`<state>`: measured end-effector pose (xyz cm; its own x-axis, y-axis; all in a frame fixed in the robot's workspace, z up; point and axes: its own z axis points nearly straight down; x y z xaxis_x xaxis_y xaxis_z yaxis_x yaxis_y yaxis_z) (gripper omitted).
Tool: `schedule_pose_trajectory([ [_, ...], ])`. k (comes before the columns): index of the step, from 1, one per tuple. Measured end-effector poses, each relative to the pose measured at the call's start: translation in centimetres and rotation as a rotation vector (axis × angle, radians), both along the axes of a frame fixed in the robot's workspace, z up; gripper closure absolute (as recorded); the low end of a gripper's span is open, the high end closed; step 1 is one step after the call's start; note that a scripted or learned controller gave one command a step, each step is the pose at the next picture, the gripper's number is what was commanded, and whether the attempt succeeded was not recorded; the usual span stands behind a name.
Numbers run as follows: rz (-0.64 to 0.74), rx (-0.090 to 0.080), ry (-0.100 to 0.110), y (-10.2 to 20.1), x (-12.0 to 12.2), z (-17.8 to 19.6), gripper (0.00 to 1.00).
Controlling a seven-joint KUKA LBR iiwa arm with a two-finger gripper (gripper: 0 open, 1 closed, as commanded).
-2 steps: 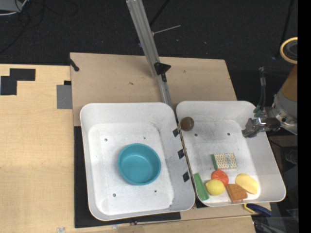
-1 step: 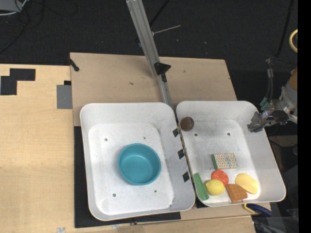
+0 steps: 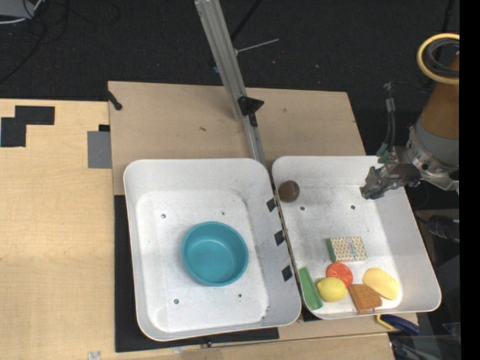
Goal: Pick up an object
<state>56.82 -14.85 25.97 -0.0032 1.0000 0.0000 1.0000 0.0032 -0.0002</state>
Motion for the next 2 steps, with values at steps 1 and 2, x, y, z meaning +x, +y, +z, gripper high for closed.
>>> schedule_pose_trajectory([
  [1, 0.0, 0.001, 0.0, 4.8, 1.5, 0.6, 1.0],
  [2, 0.0, 0.0, 0.0, 9.5, 3.5, 0.8, 1.0],
])
